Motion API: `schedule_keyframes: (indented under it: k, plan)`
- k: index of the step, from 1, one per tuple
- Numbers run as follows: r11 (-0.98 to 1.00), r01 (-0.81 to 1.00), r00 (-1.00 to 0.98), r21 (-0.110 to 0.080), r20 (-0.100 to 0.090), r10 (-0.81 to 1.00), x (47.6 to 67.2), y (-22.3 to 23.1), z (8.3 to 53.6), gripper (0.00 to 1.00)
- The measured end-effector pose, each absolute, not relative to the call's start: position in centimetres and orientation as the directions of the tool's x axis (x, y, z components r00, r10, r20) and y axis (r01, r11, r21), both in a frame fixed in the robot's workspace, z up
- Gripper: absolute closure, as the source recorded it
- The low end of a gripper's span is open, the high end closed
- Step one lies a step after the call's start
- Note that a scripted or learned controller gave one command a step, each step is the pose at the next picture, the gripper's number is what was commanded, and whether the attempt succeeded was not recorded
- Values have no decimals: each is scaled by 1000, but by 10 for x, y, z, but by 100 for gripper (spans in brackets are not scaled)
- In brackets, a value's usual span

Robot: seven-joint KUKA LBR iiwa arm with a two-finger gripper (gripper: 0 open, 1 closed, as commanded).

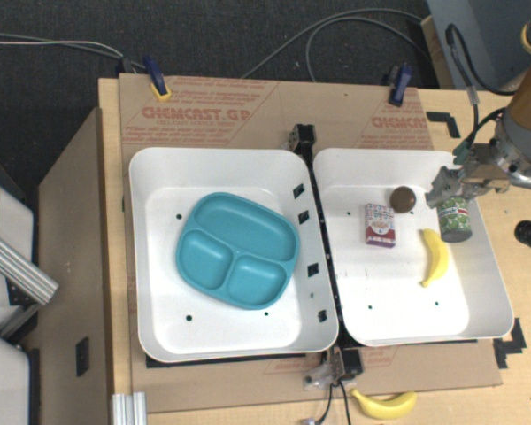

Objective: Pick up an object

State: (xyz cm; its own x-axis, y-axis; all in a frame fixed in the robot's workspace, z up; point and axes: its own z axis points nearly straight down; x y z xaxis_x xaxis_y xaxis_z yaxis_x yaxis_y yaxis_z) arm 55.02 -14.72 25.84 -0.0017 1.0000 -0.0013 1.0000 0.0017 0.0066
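You are viewing: one teal plate [237, 250]; two bananas [434, 256] [386, 404]; one box [380, 225]; one ball [402, 199]; one can [455, 219]. The gripper [453, 187] is hovering above the can; its state cannot be told.

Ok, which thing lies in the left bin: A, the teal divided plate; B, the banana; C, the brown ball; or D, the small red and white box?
A: the teal divided plate sits in the left bin, while the banana, the small red and white box and the brown ball all lie in the right bin.
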Motion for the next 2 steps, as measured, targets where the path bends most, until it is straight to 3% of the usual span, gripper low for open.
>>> schedule_keyframes:
  k: [1,2]
  plan:
    - [2,1000,-2,3,0,1000,551,-147,281,100]
    - [5,1000,-5,-4,3,1000,545,-98,261,100]
